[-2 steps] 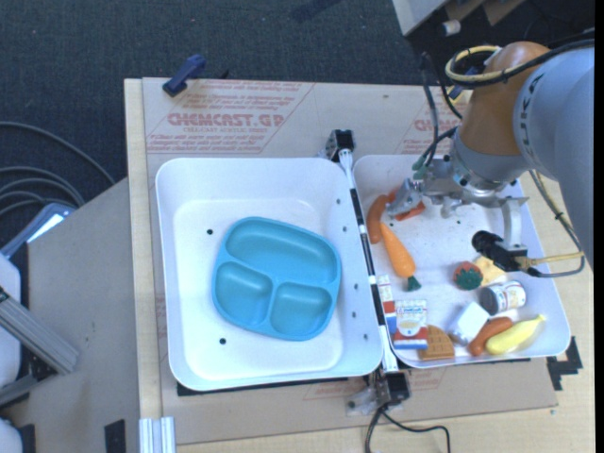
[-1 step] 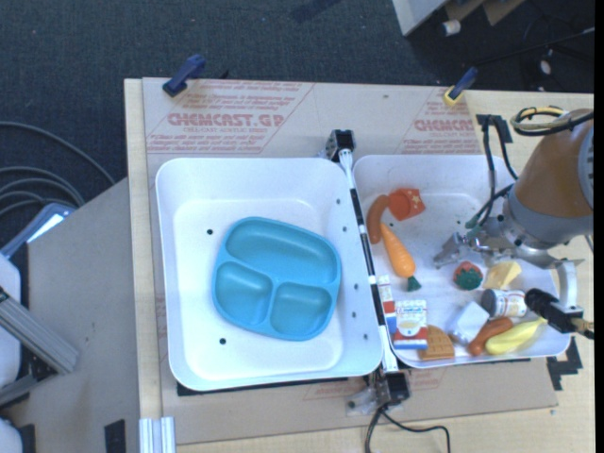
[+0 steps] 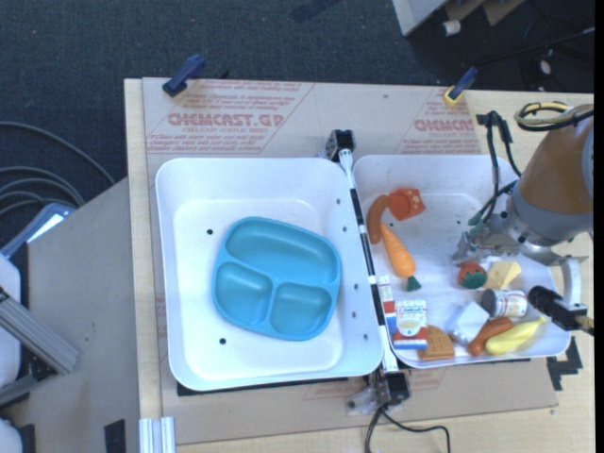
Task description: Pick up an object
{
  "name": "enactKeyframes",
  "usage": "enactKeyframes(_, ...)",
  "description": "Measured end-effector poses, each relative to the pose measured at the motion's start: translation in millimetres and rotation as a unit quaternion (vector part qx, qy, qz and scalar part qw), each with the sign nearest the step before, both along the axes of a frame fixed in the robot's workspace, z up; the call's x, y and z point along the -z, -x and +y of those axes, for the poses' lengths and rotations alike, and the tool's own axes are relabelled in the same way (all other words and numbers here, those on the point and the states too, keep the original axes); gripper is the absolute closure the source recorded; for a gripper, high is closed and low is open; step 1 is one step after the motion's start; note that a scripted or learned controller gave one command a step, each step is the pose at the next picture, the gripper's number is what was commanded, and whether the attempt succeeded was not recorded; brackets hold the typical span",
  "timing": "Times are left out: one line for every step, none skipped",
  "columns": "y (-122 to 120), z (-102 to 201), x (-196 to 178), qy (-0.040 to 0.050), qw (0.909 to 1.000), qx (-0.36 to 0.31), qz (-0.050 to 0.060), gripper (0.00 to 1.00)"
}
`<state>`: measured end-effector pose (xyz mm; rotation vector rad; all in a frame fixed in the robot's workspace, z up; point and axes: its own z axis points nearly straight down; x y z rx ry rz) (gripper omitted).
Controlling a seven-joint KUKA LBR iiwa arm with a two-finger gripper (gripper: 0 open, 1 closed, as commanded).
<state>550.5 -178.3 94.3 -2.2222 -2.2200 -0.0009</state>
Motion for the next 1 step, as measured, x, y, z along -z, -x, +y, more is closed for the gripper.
enactKeyframes(14.6, 119.8, -127.0, -0.0003, 1.0000, -0.001, 0.000, 1.00)
